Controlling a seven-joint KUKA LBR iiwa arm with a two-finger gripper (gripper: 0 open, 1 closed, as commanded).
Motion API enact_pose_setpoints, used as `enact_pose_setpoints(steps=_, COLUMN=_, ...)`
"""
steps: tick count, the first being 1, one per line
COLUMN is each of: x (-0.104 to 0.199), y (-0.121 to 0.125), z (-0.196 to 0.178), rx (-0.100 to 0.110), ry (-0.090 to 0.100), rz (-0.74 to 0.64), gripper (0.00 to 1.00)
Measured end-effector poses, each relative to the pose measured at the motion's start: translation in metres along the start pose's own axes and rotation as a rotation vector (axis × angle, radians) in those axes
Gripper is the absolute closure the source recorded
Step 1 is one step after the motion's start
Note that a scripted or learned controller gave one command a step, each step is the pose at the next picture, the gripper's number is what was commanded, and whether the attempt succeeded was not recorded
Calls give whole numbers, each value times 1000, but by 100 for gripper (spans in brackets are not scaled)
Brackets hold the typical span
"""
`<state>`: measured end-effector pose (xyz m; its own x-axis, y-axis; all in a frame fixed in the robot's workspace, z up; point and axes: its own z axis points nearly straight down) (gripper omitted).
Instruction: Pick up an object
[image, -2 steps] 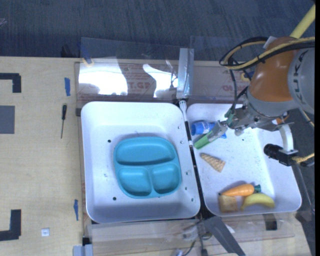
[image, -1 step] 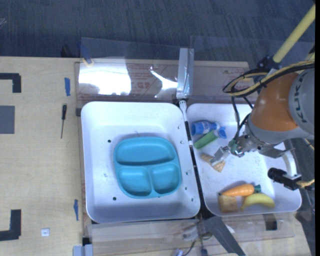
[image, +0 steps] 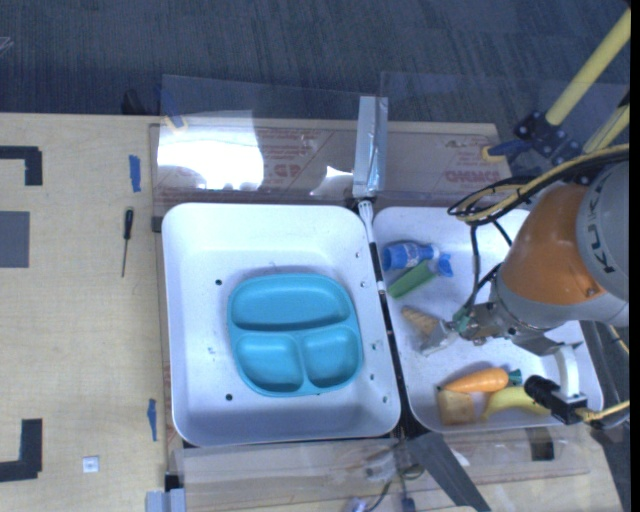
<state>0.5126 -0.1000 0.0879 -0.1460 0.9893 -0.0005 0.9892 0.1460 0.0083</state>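
Observation:
My gripper (image: 452, 330) reaches into the right bin (image: 585, 395) from the right, low over its middle. Its tip lies just beside a small tan piece (image: 420, 320) and a pale greyish bit (image: 430, 344). A blue bottle (image: 408, 254) and a green stick-shaped item (image: 412, 281) lie at the far left of this bin. An orange carrot (image: 475, 381), a yellow banana (image: 512, 401) and a tan bread-like chunk (image: 455, 405) sit along the near edge. The orange-banded wrist (image: 545, 260) hides the bin's right part.
The left bin (image: 190, 250) holds a light-blue divided plate (image: 294, 332). A clear plastic sheet and a metal post (image: 368, 145) stand behind the bins. Black cables (image: 500, 195) loop above the wrist. A screwdriver (image: 126, 240) lies on the wooden bench at left.

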Motion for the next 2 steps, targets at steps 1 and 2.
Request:
enact_pose_setpoints(steps=1, x=-6, y=59, z=1, rx=0, ry=-2, rz=-4, gripper=0)
enact_pose_setpoints(steps=2, x=-6, y=60, z=-12, rx=-6, ry=-3, rz=-4, gripper=100)
